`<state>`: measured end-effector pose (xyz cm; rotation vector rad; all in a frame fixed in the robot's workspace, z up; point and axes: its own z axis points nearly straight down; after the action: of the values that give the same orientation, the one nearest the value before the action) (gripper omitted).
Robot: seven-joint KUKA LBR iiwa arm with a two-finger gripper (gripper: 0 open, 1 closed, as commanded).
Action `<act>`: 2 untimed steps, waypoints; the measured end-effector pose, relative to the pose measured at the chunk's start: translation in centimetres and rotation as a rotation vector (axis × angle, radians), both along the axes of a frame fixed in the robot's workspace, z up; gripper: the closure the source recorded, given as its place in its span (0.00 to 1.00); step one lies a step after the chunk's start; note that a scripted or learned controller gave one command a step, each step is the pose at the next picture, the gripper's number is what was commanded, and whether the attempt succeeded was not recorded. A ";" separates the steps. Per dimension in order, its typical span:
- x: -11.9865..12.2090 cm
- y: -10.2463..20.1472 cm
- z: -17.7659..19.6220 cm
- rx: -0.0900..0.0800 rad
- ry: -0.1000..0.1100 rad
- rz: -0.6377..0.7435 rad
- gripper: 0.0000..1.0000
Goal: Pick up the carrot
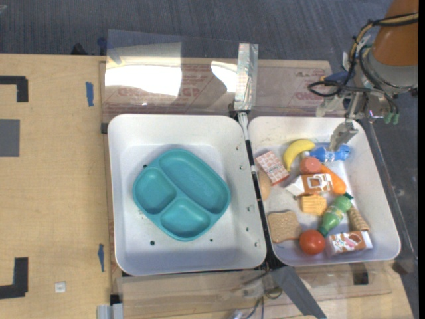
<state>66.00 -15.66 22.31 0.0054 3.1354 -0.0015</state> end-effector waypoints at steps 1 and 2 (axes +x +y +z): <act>-2.4 -0.8 -9.8 -0.010 -0.035 0.015 0.00; -5.2 -3.2 -10.9 -0.015 -0.040 -0.002 0.00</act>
<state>60.78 -18.90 11.43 0.0083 3.0950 -0.0243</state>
